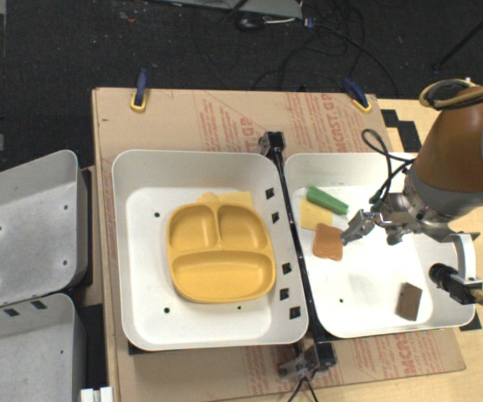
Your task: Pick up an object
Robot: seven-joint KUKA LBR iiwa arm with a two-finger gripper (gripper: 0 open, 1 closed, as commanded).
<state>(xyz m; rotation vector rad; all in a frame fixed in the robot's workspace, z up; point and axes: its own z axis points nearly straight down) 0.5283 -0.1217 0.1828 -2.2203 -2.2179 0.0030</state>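
Gripper (360, 226) sits beside the orange-brown piece (328, 243) in the right bin (442, 321), I judge for grasping; its grip I can't tell.

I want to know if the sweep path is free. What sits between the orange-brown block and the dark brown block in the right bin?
In the camera view, bare white bin floor separates the orange-brown block from the dark brown block.
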